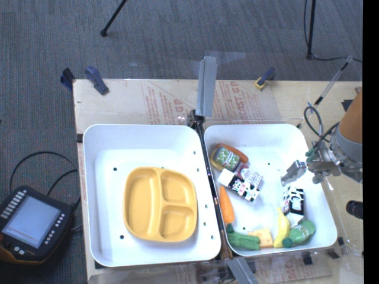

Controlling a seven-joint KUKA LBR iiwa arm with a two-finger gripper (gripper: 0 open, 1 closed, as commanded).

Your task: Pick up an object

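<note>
Carton (294, 201), black-and-white, lies in the right bin (269, 130) under my end effector (307, 171) (spread apart, holding nothing); it looks light, stiff and boxy, so I'd pinch its flat sides.

We're looking down from one fixed camera above the bench (148, 99), at a slant, taking in both bins (95, 158) whole.

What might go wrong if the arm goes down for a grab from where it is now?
The gripper hangs close to the right bin's right wall, so it may hit the wall. The black-and-white carton beneath lies against the banana and green item, so a grab could catch two things or push them away.
</note>
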